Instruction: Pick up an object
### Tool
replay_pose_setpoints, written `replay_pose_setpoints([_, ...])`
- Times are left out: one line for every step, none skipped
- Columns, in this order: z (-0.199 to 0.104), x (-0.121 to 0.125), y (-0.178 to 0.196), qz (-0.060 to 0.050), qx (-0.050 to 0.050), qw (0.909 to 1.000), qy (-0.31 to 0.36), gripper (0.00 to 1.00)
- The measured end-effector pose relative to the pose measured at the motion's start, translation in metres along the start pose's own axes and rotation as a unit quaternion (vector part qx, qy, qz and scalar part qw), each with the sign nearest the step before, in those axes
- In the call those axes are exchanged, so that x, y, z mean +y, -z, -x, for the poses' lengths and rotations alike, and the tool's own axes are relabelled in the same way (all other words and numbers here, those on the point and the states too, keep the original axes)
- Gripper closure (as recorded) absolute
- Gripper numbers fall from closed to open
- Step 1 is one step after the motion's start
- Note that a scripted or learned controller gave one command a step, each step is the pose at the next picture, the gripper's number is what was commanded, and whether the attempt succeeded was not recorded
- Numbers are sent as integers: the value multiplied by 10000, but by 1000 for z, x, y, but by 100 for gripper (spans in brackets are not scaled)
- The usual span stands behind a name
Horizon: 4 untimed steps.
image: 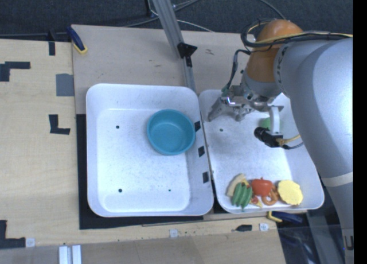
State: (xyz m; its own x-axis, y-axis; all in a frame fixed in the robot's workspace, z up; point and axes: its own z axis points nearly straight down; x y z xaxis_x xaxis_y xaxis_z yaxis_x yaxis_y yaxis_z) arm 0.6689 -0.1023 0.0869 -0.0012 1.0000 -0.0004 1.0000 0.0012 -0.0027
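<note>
My gripper (227, 111) hangs over the far left part of the right bin (246, 148), its two grey fingers spread apart with nothing between them. Several small toy foods lie along that bin's near edge, well away from the gripper: a green vegetable (242, 194), a red tomato-like piece (262, 186), a yellow piece (290, 192) and a tan piece (235, 184). A blue bowl (170, 132) sits upright in the far right part of the left bin (120, 171).
A slanted metal pole (172, 27) runs down from the top to the gap between the bins. The arm's bulky grey body (321, 96) covers the right side of the right bin. A black cable connector (265, 135) hangs beside the gripper.
</note>
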Motion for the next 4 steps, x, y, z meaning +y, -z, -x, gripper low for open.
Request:
replay_pose_setpoints([0, 1, 12, 12, -2, 10000, 0, 100])
replay_pose_setpoints([3, 0, 55, 29, 0, 10000, -4, 100])
replay_pose_setpoints([-5, -4, 112, 38, 0, 10000, 0, 100])
replay_pose_setpoints([-14, -7, 170, 34, 2, 10000, -1, 100])
